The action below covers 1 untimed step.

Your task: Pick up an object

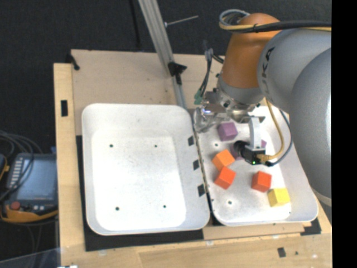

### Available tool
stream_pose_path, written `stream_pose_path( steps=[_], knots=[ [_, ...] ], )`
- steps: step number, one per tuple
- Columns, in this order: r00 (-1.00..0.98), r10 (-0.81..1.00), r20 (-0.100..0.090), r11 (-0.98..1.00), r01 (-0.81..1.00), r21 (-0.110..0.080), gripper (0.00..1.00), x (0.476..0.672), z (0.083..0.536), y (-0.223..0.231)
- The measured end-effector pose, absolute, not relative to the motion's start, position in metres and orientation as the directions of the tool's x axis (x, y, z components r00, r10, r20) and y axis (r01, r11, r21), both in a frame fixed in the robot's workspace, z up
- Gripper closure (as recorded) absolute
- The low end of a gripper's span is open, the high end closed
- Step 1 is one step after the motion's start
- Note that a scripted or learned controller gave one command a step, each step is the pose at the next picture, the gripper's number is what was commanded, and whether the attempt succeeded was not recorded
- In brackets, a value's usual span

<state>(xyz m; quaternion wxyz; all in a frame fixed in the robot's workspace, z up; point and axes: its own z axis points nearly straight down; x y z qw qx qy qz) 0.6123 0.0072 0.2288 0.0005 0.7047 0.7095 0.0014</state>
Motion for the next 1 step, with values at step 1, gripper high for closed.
stream_pose_path(
  steps=[1],
  knots=[
    [-0.008, 1.0, 0.002, 0.008, 1.0, 0.004, 1.0, 0.6363, 0.2407, 0.0588]
  ],
)
